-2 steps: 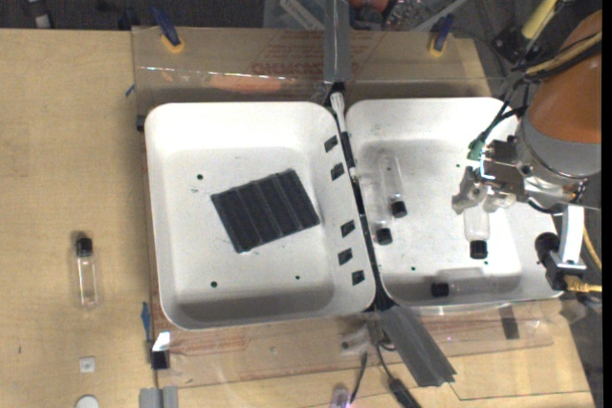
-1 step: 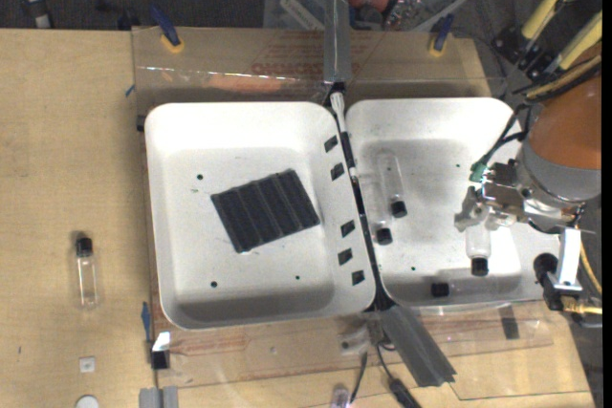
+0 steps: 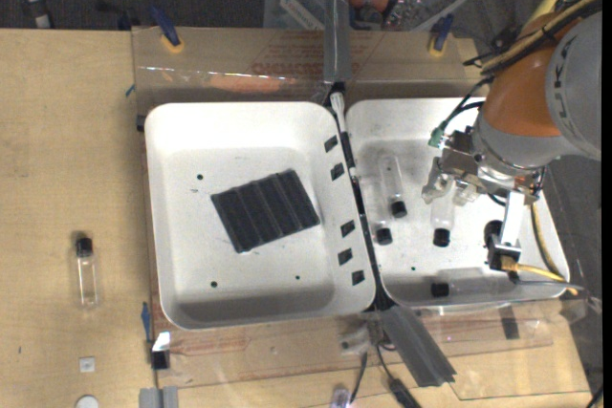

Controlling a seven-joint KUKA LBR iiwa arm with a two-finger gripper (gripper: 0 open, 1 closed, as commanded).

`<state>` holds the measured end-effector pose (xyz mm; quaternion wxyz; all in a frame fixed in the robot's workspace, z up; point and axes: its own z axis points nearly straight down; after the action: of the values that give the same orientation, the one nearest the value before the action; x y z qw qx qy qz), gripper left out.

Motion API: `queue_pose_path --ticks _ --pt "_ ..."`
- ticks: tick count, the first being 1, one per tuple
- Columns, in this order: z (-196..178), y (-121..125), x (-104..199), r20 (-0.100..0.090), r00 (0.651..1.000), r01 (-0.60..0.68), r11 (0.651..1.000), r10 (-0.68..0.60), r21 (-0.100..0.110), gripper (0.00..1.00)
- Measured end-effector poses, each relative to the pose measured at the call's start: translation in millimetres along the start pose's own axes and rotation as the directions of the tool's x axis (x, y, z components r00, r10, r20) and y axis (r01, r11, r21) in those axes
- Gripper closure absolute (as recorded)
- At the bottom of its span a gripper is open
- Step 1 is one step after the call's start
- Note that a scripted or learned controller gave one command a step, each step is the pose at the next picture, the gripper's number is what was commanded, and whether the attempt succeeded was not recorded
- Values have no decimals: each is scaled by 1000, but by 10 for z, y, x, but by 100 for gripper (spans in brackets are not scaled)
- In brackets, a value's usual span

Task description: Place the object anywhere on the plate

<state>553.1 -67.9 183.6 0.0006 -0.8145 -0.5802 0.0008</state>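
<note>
We see a dark ribbed rectangular plate (image 3: 265,209) lying tilted near the middle of the glossy left bin (image 3: 172,139). Clear, black-capped vials (image 3: 392,189) lie near the right bin's (image 3: 402,115) left edge. The gripper (image 3: 449,189) hangs over that bin's centre; we cannot tell its jaws' state, blurred against the white floor.

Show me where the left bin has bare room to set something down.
Left bin: bare floor rings the dark ribbed plate, widest toward its far wall and left wall. Right bin is crowded: clear vials and the pincer.
</note>
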Motion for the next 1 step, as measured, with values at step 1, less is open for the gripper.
queue_pose_path --ticks 1 --pt "-6 669 532 0 993 -121 993 121 -1 100"
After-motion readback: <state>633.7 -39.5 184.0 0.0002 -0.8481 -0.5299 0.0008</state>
